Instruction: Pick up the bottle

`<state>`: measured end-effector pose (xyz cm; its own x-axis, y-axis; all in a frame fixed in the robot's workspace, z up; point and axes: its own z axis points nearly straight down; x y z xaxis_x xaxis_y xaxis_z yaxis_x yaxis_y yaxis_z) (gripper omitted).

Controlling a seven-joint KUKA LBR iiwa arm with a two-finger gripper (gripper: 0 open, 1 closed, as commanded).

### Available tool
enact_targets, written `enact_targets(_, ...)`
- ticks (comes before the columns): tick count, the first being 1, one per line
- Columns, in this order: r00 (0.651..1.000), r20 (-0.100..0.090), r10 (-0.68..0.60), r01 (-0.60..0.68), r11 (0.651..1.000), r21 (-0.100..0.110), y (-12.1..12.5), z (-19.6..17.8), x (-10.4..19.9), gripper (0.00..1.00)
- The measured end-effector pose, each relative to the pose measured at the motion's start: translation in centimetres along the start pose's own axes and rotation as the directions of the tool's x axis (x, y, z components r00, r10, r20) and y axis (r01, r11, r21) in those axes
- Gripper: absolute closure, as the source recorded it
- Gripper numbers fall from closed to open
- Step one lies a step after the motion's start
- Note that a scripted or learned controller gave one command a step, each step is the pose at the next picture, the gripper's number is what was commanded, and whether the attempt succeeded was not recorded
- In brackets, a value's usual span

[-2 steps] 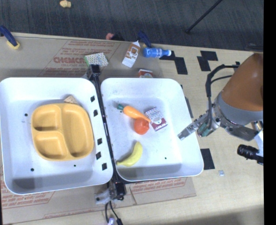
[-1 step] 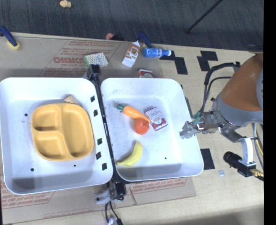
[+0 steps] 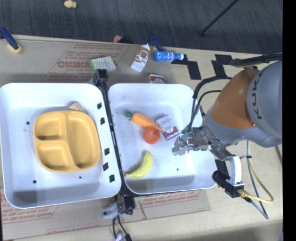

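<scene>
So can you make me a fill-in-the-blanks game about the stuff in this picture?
1. The yellow divided plate sits in the ____ bin.
2. The banana lies in the right bin, and its colour is ____.
3. The blue bottle lies on the ____, beyond the bins.
4. The gripper hangs over the ____ bin.

Missing words: left; yellow; cardboard; right
</scene>
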<state>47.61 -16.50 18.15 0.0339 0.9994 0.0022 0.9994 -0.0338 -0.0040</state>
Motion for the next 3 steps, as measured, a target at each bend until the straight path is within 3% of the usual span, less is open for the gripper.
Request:
enact_targets(1,0.986,0.002,-0.169,0.169,0.986,-0.002,0.1,-5.5,-4.2,1.0)
enact_targets(2,0.99,0.0,-0.143,0.143,0.99,0.0,0.0,0.6,-1.7,1.0)
enact_targets(3,0.834,0.005,-0.552,0.552,0.834,-0.001,0.2,-7.0,-4.6,1.0)
